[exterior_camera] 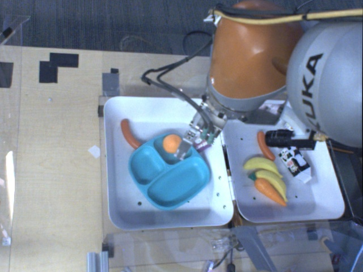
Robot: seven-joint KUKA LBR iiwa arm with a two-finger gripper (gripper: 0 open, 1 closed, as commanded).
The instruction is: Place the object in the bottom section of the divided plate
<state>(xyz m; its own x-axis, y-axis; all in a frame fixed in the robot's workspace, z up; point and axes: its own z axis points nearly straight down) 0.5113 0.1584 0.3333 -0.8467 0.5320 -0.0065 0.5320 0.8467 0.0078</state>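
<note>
Left bin (113, 208): blue plate (170, 177), large bottom section nearest camera. Orange ball (171, 144) sits in upper right section (not bottom one). End effector (190, 143) just right of ball, over plate rim; grip state unclear. Sausage (130, 134) beyond plate, upper left. Right bin (334, 200): bananas (265, 170), carrot (270, 191).

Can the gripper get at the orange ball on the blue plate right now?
Probably yes: the gripper hangs right beside the orange ball in an upper section of the blue plate, with nothing between them.
</note>
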